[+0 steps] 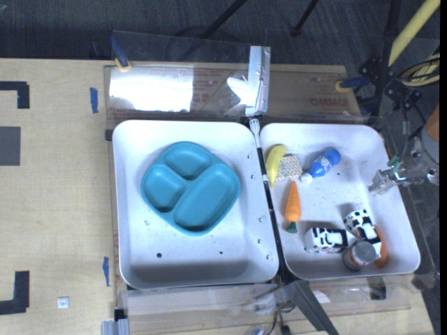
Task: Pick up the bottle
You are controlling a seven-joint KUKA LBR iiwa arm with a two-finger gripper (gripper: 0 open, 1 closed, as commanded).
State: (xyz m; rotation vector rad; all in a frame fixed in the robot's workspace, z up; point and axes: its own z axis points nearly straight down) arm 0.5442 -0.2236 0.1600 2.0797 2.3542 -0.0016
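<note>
Tool point(392, 175) hovers at right bin's point(363, 137) edge, apart from the bottle point(322, 163).

One camera, fixed high above the bench point(49, 187), looking down at a slight slant. Far edge of the bench lies toward the top of frame, dark floor point(174, 5) beyond it. Set back enough to take in both white bins whole: left bin point(129, 257) near centre, right bin point(401, 246) toward the right side. Bench surface runs off the left edge. Tripod legs point(314, 5) cross the floor at upper right.
</note>
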